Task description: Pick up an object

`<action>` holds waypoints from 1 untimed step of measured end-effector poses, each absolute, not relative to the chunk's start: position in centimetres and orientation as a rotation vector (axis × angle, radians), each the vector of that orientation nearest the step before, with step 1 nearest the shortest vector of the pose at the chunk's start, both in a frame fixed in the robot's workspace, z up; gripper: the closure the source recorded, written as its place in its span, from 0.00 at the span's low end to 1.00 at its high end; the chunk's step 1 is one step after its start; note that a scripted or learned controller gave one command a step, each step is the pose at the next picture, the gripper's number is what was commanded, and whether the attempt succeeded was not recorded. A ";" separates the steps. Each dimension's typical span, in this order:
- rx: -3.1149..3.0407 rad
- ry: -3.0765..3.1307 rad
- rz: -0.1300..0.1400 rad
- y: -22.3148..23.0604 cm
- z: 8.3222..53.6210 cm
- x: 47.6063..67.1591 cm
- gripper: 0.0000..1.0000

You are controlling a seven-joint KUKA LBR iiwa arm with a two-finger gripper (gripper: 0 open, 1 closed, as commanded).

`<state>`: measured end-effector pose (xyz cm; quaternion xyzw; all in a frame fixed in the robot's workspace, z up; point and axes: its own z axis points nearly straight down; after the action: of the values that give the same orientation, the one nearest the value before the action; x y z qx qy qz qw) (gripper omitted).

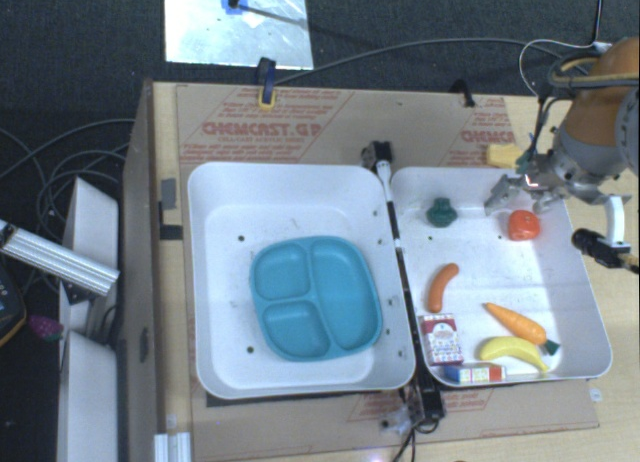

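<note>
The right bin point(590, 325) holds several toy foods. A red tomato point(523, 225) lies near its far right, and a dark green piece point(441, 213) sits to the tomato's left. An orange sausage point(441, 287) lies mid-bin, with a carrot point(516, 322) and a banana point(512, 352) toward the front. A small red-and-white box point(440, 339) rests at the front left. My gripper point(522, 196) hangs just behind and above the tomato, open, its fingers spread to either side with nothing between them.
The left bin point(215, 250) holds a blue divided plate point(315, 297). A yellow block point(503, 156) sits on the cardboard behind the right bin. A flat white bar point(474, 374) lies at the right bin's front wall. Cables run along the back.
</note>
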<state>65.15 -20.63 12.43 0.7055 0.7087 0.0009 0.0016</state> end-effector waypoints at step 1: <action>2.217 2.221 0.001 -20.7 12.5 64.2 0.00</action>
<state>64.23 -20.66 12.48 0.7065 0.7077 0.0003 0.0016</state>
